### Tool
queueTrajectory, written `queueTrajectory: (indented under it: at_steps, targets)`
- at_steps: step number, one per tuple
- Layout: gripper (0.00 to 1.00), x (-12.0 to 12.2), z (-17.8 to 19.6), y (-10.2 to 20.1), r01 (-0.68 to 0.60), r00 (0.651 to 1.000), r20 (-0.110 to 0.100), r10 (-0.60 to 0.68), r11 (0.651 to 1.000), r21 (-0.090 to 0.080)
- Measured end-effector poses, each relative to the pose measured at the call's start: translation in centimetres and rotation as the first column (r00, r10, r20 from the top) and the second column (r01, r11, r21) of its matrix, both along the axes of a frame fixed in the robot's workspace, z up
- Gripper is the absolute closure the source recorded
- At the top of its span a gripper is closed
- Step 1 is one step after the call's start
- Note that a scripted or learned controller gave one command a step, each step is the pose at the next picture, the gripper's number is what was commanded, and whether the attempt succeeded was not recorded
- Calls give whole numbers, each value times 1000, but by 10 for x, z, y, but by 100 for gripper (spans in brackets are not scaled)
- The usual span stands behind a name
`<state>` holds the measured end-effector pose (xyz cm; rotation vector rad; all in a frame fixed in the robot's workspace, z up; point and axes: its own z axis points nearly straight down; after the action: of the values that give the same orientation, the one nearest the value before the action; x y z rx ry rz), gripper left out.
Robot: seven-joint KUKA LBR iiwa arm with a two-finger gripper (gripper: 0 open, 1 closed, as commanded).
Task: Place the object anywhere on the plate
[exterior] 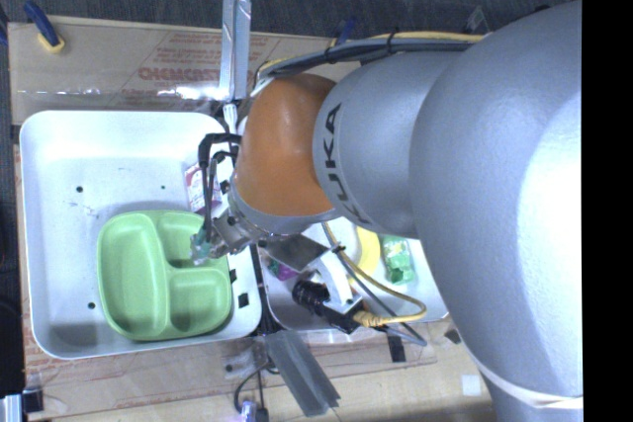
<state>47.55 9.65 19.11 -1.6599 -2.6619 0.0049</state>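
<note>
A large grey robot arm (pixel 465 163) with an orange band above the wrist (pixel 282 148) reaches in from the right side of the camera view and covers most of the right half of the scene, its wrist bent down over the boundary between two shallow white bins on a brown cardboard-covered bench (pixel 119 54). The two-finger gripper (pixel 210 242) sits at the lower left of the orange band, low over the right edge of a light green, three-compartment plastic plate (pixel 148 282). Whether the gripper is open or closed, and whether it has hold of anything, cannot be told, because the wrist hides most of it. A small pale greenish object (pixel 201 247) shows right at the gripper tip, above the plate's upper right compartment; it cannot be told whether it rests on the plate or is off it. The plate lies in the lower right part of the left white bin (pixel 59 173), with one long compartment on its left and two smaller ones on its right. A small red and white packet (pixel 194 185) lies in the left bin just above the plate, beside the gripper. The right white bin (pixel 287 311) is mostly hidden under the arm; in its visible part lie a yellow curved item (pixel 368 252), a green crinkled packet (pixel 399 260) and a small purple piece (pixel 280 265). Black and yellow cables (pixel 366 306) hang from the wrist over this bin.
</note>
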Motion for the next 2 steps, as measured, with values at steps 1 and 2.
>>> queueTrajectory:
  at_steps: [1,2]
  targets:
    - [100,1,57,-8,-24,1000,4,24,1000,0]
    - [0,1,57,-8,-25,1000,4,25,1000,0]
